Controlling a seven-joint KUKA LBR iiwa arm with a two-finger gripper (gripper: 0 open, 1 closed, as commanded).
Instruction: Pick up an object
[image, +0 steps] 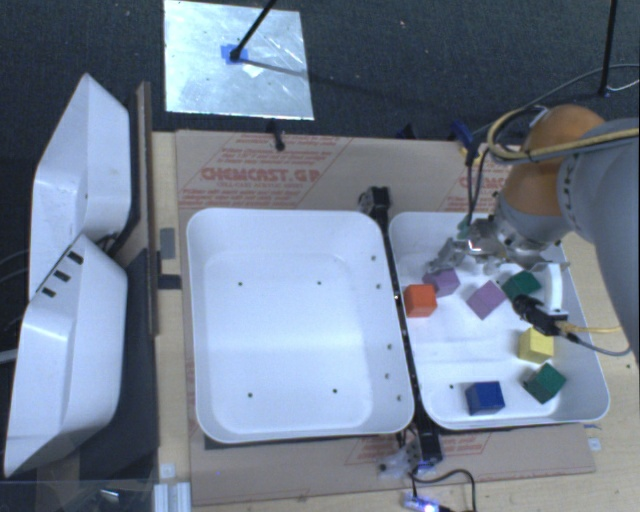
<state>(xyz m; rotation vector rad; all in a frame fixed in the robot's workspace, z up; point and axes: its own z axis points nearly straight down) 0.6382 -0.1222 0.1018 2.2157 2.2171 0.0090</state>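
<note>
In the right bin (580, 405), my gripper (445, 262) hangs low over the upper left part, reaching in from the right. Directly below its tip lies a small purple cube (446, 283), touching or nearly touching it. An orange cube (420, 299) sits just left of that, near the bin's left wall. A larger purple block (487, 299) lies to the right of the tip. A green block (521, 285) is partly hidden by the arm's cable fitting. I see nothing lifted off the bin floor.
A yellow cube (535, 345), a dark green cube (545, 382) and a blue cube (484, 397) lie in the right bin's lower part. The left bin (210, 330) stands alongside, separated by a black divider (400, 310). Cables (590, 330) trail from the wrist.
</note>
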